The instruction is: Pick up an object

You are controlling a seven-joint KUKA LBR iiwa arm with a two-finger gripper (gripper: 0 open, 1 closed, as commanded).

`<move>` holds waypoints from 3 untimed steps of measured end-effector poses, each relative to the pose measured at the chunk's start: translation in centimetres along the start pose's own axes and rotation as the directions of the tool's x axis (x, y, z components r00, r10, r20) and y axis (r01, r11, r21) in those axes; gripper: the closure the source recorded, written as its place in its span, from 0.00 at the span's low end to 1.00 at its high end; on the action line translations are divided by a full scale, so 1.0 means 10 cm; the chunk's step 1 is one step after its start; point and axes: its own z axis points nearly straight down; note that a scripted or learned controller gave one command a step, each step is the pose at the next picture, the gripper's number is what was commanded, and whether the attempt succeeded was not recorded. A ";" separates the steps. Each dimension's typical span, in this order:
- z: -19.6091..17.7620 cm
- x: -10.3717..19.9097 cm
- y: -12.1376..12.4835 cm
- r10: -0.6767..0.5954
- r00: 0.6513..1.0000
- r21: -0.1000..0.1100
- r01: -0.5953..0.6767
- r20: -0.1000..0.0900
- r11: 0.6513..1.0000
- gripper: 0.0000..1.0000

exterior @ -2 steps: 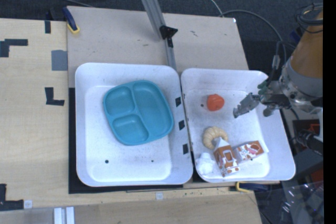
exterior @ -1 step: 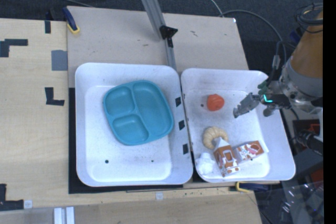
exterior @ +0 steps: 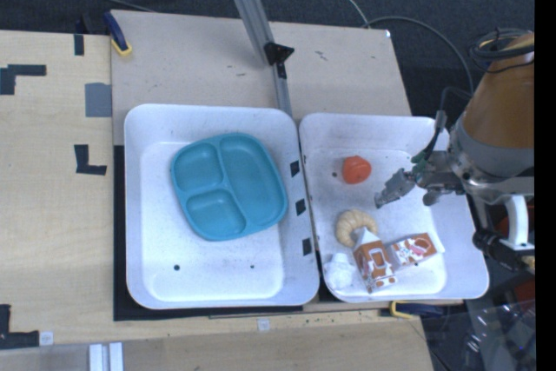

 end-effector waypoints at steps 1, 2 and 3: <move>0.55 0.07 0.08 -0.001 1.000 0.002 0.001 -0.001 1.000 0.00; 1.14 -0.02 0.05 0.001 1.000 0.003 -0.001 -0.001 1.000 0.00; 1.01 -0.01 0.06 -0.001 1.000 -0.001 0.001 -0.001 1.000 1.00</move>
